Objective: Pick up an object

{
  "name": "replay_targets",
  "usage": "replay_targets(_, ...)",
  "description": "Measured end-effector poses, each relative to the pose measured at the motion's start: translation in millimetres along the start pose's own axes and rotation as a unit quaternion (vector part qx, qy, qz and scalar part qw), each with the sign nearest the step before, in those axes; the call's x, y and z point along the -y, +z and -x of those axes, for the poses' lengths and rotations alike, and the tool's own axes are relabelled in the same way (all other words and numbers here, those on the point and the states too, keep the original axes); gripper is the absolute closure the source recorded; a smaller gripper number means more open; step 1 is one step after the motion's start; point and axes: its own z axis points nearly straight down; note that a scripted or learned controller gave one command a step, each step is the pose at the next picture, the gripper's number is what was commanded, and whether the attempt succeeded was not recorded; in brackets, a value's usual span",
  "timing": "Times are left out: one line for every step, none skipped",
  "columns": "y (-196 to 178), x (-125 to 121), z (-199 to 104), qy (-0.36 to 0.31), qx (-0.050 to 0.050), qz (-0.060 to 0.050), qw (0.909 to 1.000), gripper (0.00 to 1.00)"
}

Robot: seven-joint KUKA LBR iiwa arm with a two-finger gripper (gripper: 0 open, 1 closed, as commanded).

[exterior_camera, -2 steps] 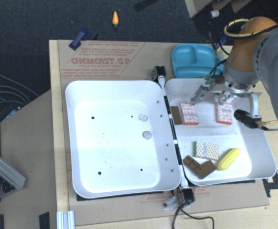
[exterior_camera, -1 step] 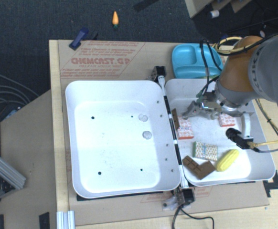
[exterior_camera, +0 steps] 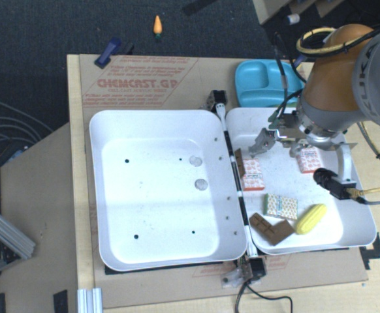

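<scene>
My gripper [exterior_camera: 303,152] hangs over the back of the right bin [exterior_camera: 356,230], under the orange band of the arm [exterior_camera: 333,70]. It is open, its fingers [exterior_camera: 262,143] spread wide. A small red-and-white packet [exterior_camera: 308,161] lies on the bin floor under the gap between them, with neither finger touching it. A second red-and-white packet [exterior_camera: 253,175] lies by the bin's left wall. Nearer the front are a green patterned box [exterior_camera: 281,206], a yellow corn-like piece [exterior_camera: 311,218] and a brown L-shaped block [exterior_camera: 271,229].
The left bin [exterior_camera: 102,132] holds two small round grey items [exterior_camera: 198,173]. A blue tub [exterior_camera: 262,83] stands behind the right bin. A black plug with a yellow cable [exterior_camera: 333,184] hangs off the arm over the right bin.
</scene>
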Motion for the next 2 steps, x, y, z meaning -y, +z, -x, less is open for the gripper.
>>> replay_targets(-24, 16, 71, 0.001, 0.001, 0.000, 1.0000, 0.00)
replay_targets(59, 8, 123, 0.001, 0.000, -0.002, 1.0000, 0.00)
